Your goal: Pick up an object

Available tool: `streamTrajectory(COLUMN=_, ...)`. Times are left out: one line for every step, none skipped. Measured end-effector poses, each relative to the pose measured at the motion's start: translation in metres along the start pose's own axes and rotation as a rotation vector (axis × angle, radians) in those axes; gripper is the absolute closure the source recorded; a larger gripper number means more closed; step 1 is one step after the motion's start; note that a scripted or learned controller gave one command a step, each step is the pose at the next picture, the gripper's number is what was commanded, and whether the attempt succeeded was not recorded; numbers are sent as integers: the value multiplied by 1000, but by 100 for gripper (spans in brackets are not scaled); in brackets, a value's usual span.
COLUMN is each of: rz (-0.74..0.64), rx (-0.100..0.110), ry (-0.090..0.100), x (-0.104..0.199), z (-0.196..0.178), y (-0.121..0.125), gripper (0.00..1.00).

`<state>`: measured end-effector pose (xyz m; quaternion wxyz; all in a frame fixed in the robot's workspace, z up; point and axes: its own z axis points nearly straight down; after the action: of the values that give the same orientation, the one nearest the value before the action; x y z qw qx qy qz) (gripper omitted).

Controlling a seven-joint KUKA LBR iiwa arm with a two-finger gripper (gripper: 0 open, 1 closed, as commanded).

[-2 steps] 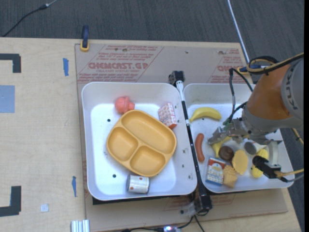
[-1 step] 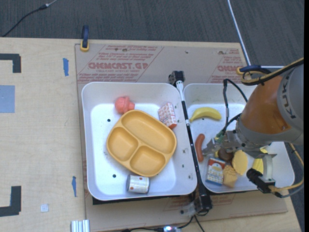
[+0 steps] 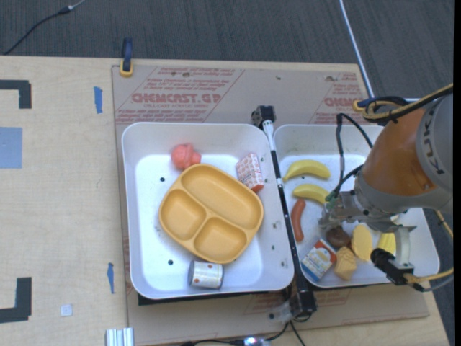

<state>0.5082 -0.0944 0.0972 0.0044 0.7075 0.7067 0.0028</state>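
My gripper (image 3: 337, 220) reaches down into the right bin (image 3: 428, 264), near its middle. It hangs right over a small brown object (image 3: 336, 237). Two yellow bananas (image 3: 307, 169) (image 3: 312, 192) lie to its upper left, and a red sausage (image 3: 298, 220) lies to its left. A yellow wedge (image 3: 361, 243) and another yellow piece (image 3: 387, 242) sit to the lower right of the gripper. Toward the bin's front lie a blue and white packet (image 3: 317, 261) and a tan chunk (image 3: 346, 264). The grey and orange arm (image 3: 400, 164) hides the right part of the bin.
The left bin (image 3: 137, 193) holds a yellow divided plate (image 3: 209, 213), a pink ball (image 3: 185, 155), a red and white carton (image 3: 249, 170) and a small can (image 3: 206, 274). A black clamp (image 3: 264, 114) sits at the back of the divider between the bins. Cables (image 3: 374, 105) trail behind the arm.
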Motion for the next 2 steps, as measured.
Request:
streamTrajectory(rz=-3, rx=8, ry=3, x=71, z=-88, y=-21, gripper=100)
streamTrajectory(rz=0, rx=6, ry=1, x=22, z=-112, y=-26, gripper=100)
